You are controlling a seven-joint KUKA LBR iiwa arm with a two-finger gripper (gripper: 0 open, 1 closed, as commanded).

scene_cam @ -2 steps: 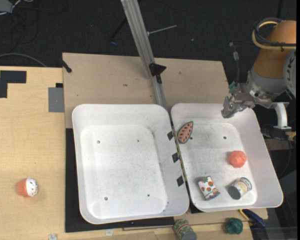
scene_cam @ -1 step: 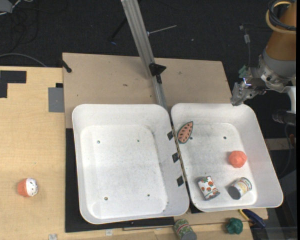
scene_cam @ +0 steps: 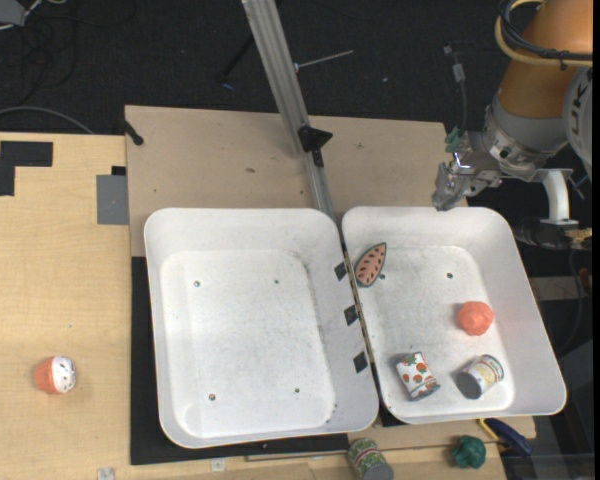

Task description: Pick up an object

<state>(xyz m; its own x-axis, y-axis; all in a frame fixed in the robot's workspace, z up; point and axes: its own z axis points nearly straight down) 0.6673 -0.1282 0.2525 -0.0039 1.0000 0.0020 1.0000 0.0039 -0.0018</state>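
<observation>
The right bin (scene_cam: 500,238) holds several objects. An orange leaf-shaped piece with dark spots (scene_cam: 369,264) leans on its left wall. A reddish-orange ball (scene_cam: 474,317) lies toward the right side. Near the front stand a small white box with red and green dots (scene_cam: 416,376) and a small can on its side (scene_cam: 479,376). My gripper (scene_cam: 448,194) hangs over the bin's back rim, well above and behind all of them, with nothing visibly between its fingers.
The left bin (scene_cam: 180,238) sits beside the right one. A slanted aluminium rail (scene_cam: 285,83) runs down to the bins' junction. An orange-and-white ball (scene_cam: 55,375) lies on the wooden bench at far left. A green object (scene_cam: 469,452) and a small can (scene_cam: 366,458) lie in front of the bins.
</observation>
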